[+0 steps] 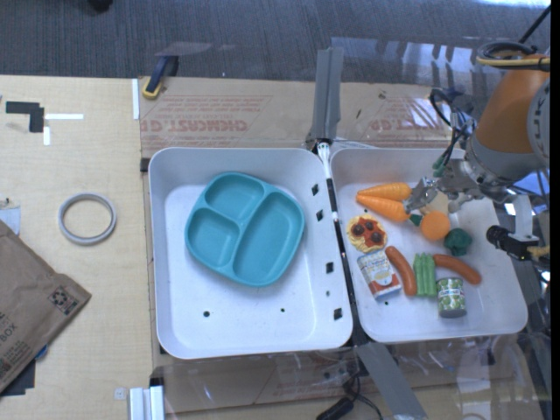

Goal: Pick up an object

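Orange carrots [385, 199] lie crosswise, tips pointing left.

Right bin [516, 322] holding toy food. Two orange carrots [385, 198] lying side by side near far-left corner, tips pointing left. Small pizza [367, 232] lying flat just below them. Orange fruit [435, 225] sitting beside green broccoli-like piece [458, 241]. Two sausages [401, 269] [457, 268] lying slanted, flanking green bean pods [424, 274]. Carton [378, 273] lying flat; green-labelled can [451, 297] standing upright near front.
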Controlling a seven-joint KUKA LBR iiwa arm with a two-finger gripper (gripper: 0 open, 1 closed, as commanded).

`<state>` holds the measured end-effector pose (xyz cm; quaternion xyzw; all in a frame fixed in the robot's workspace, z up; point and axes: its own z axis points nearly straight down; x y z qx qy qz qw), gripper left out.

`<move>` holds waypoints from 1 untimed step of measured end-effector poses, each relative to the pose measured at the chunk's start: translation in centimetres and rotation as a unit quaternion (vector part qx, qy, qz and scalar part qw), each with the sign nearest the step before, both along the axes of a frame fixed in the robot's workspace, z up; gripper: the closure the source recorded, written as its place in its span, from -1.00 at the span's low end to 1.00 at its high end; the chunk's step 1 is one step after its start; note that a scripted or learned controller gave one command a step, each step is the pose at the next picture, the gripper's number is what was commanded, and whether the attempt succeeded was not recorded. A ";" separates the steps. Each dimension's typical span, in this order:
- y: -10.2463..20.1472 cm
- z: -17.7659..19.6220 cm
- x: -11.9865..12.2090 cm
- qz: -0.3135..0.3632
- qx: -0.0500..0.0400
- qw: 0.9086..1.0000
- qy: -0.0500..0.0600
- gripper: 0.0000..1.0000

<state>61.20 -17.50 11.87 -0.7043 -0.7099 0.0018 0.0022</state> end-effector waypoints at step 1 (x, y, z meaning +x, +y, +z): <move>-0.1 -3.0 2.9 -0.115 -0.001 0.993 0.003 -1.00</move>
